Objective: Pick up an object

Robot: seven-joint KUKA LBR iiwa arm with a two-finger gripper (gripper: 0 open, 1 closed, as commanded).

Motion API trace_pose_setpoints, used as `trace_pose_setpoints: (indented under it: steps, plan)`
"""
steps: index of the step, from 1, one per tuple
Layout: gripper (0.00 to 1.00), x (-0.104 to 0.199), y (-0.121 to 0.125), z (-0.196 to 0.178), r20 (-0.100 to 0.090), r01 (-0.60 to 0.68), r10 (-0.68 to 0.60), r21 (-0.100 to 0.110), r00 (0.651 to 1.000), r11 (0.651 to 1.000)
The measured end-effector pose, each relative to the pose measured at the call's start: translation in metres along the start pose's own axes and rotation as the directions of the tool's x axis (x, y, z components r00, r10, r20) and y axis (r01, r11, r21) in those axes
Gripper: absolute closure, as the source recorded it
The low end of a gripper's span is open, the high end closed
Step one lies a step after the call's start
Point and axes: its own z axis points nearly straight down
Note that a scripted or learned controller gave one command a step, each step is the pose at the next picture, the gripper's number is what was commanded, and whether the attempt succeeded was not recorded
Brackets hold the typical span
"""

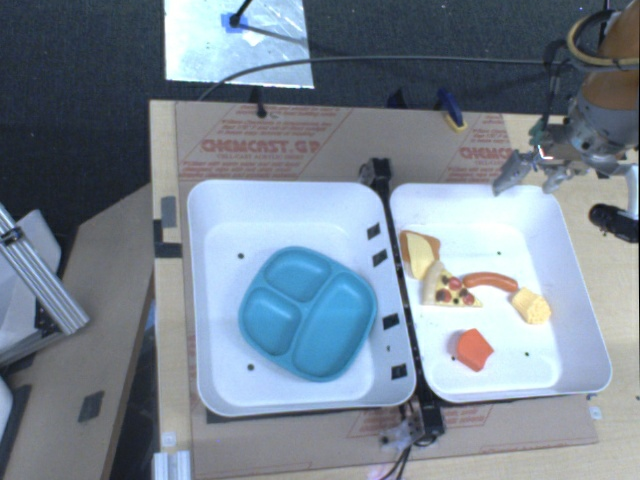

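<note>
- So far, hovering with the tool high over the far right corner of the right bin, fingers splayed apart and gripping nothing.
- Still lying untouched on the right bin's floor: a cheese wedge at the far left, a pizza slice just near of it, a sausage touching the slice's right side, a small yellow piece at the sausage's right end, and an orange block alone toward the near side.
- Sitting apart from all this, in the left bin: a blue divided plate, tilted on the bin floor.
- Judging the pick as barely begun: no descent over any item yet, no contact, nothing lifted.
- Remaining, by that reading: choosing one item, lining up above it, lowering into the bin, closing on it, and raising it clear.
- Probably favouring the orange block, standing well apart from its neighbours, over the touching slice and sausage.
- Resting both bins side by side on the worktop, arm reaching in from the right.
</note>
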Motion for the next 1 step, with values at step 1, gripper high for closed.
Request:
trace_pose_setpoints:
  steps: [1]
  plan:
    - [0.00, 0.0045, -0.0015, 0.0617, -0.001, 0.002, -0.002, 0.004, 1.000, 1.000]
